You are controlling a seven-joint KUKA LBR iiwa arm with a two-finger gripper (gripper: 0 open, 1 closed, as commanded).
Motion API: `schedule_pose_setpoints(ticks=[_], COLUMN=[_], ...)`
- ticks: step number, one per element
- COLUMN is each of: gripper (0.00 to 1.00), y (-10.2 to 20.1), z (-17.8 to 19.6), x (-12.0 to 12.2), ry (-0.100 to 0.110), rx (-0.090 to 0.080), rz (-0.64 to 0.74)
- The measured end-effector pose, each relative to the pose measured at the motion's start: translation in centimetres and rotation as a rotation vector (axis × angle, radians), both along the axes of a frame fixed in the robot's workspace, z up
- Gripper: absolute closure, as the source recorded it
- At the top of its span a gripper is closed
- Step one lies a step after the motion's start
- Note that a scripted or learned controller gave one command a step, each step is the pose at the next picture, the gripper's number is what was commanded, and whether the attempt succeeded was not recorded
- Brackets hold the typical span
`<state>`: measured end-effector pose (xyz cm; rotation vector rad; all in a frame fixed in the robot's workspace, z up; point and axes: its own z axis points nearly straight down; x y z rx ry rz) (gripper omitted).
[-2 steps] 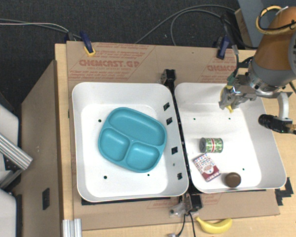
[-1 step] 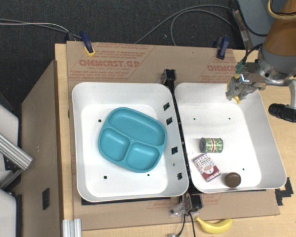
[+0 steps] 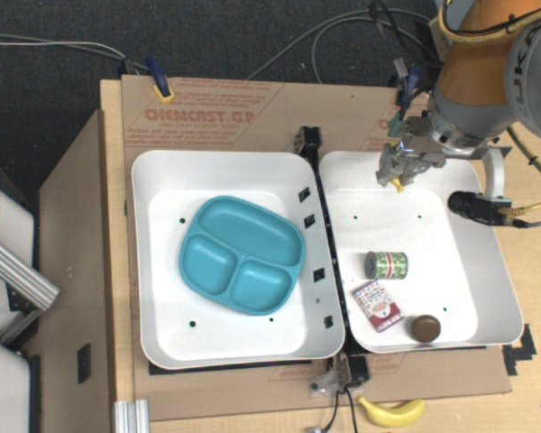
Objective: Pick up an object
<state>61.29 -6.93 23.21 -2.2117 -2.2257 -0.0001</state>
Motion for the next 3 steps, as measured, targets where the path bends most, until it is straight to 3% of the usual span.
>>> schedule_pose_setpoints(ticks=[2,3], gripper=[1.00,1.00], y=[10.6,15.6], z=[-0.1,-0.5], x=[-0.2,1.2], ry=[0.001,-0.004], rx=[0.000,-0.001], rz=[0.000,0.000])
